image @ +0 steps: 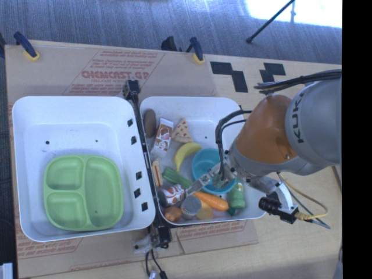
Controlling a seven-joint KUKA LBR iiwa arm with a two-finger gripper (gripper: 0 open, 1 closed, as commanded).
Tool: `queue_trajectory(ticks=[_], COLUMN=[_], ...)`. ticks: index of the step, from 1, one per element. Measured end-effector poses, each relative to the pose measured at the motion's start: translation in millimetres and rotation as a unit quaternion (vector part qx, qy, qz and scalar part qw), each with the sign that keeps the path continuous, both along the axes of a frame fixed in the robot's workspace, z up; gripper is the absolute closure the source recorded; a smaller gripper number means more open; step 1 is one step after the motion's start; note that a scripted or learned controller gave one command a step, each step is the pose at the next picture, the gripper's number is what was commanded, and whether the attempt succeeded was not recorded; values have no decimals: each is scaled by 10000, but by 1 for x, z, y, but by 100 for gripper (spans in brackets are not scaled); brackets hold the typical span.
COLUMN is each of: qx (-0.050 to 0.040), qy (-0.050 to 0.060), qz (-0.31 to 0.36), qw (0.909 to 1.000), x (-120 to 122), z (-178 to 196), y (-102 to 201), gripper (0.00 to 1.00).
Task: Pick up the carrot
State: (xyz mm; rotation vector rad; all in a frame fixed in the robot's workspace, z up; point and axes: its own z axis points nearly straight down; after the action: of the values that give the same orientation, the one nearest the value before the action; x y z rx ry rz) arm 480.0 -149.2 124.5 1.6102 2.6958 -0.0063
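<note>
Tool low in right bin, finger state unclear | carrot lies just beside it, near blue bowl | green plate in left bin

Bench: covered in brown cardboard sheeting, printed in red at far left and marked with black blocks at far right.
Left bin: lay directly on the bench, at left, shallow and white.
Right bin: lay directly on the bench, just beside the left bin, their inner rims touching.
Clamps: blue-handled, sat along the far edge of the bench, one at the far left corner, two near the middle.
</note>
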Motion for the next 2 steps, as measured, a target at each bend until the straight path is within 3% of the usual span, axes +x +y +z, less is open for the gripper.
queue_trajectory(ticks=[1, 2], qx=[-184, -109], qy=[-140, -88], qz=[2040, 2100], qw=[9787, 9776], x=[7, 6], z=[-14, -11], y=[9, 16], gripper=[0, 100])
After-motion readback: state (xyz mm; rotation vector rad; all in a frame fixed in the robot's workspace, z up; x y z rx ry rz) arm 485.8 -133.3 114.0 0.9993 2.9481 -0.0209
